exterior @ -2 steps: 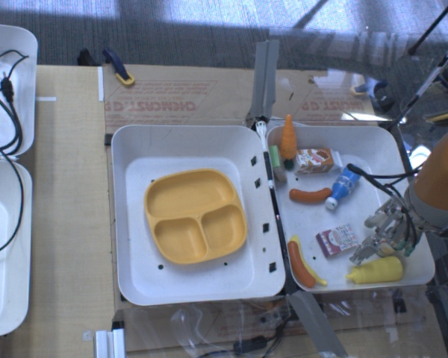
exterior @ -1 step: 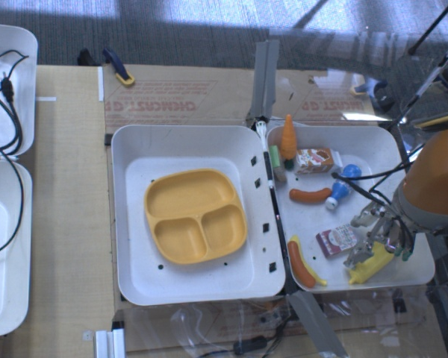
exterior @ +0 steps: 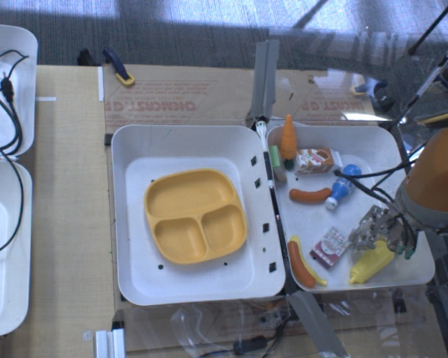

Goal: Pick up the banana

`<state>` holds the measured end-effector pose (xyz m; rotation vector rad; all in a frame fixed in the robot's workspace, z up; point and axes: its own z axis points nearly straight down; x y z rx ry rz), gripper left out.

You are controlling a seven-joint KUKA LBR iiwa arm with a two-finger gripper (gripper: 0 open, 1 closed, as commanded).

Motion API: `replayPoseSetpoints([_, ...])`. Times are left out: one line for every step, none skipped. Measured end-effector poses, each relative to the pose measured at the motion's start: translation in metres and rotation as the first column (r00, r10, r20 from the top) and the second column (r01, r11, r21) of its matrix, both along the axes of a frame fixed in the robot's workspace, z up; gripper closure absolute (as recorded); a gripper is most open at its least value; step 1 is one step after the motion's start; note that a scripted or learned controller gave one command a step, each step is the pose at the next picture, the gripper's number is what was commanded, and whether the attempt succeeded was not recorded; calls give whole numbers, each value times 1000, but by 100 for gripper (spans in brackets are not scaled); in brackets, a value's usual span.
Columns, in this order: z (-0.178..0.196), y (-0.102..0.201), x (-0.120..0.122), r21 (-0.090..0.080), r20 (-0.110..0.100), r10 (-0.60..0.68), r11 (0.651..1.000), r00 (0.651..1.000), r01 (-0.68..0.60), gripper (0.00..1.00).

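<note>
Fingers on the gripper (exterior: 375, 230) are a tangle of metal and cable from this height, so I cannot tell whether they stand wide or narrow, and nothing can be seen between them. The gripper hangs low over the near right part of the right bin (exterior: 403, 155), with the arm's orange band (exterior: 437, 177) just behind it at the right edge.

Directly below, and partly covered by it, lies a yellow squeeze bottle (exterior: 372, 265) with its tip pointing near-left. Just to the left is a small red-and-white packet (exterior: 329, 247). By my reading the gripper is set over these two, not over the task's thing.

The banana (exterior: 319, 278) appears to be the thin yellow curve in the bin's near left corner. A red sausage (exterior: 301, 262) lies along it and hides most of it, so only a yellow edge is open to a grasp. It is apart from the gripper, to the left and slightly nearer.

Farther back lie an orange sausage (exterior: 310, 195), a blue toy bottle (exterior: 341, 187), a snack packet (exterior: 314, 160) and an orange bottle (exterior: 288, 142).

The left bin (exterior: 127, 200) holds a yellow divided plate (exterior: 196, 215), probably a drop-off place.
</note>
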<state>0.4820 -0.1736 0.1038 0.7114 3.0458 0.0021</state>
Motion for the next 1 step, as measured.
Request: replayPoseSetpoints([74,38,-3,1,-11,-101,995,995,101,100])
